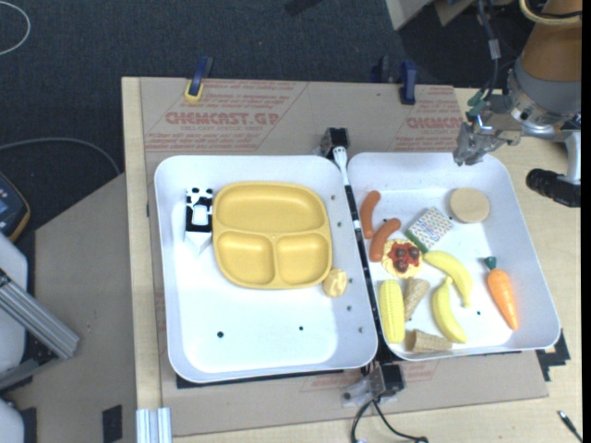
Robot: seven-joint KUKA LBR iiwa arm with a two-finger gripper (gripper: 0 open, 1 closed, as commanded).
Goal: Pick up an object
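The gripper (469, 151) hangs over the far rim of the right bin (531, 247), nothing visibly in it; how far it is open I cannot tell; the step looks like an approach, with no object taken yet; next it must descend onto one item; nearest, just below it, lies a flat tan round cookie (469, 205)

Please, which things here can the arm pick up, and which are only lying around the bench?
For picking: sausages, bananas, carrot, corn, cookie, yellow plate. The gripper hovers over the right bin.

Just around: clamps, cables, cardboard.
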